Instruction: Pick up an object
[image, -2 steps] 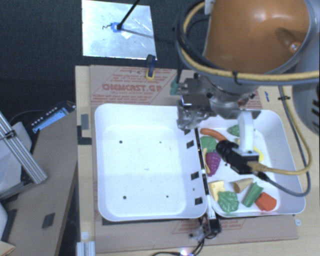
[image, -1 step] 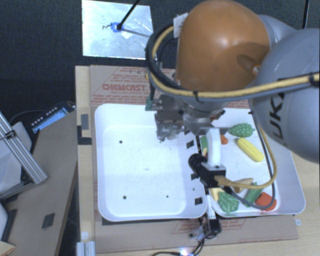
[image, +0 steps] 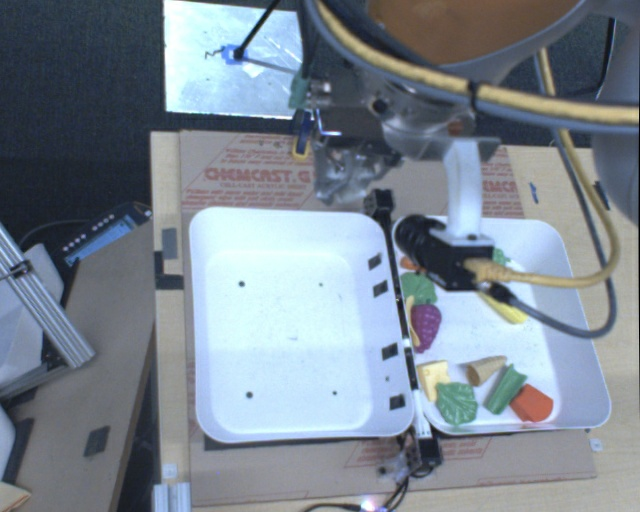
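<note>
Arm (image: 430, 125) overhead; jaws blurred, opening unreadable; right bin (image: 592, 392) holds purple berry (image: 427, 325), green leaf (image: 457, 402), orange block (image: 532, 403).

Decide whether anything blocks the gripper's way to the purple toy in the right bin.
Nothing loose visibly does. The gripper hangs near the far rim of the left bin; the purple toy lies in the right bin, a green leaf just beyond it.
</note>
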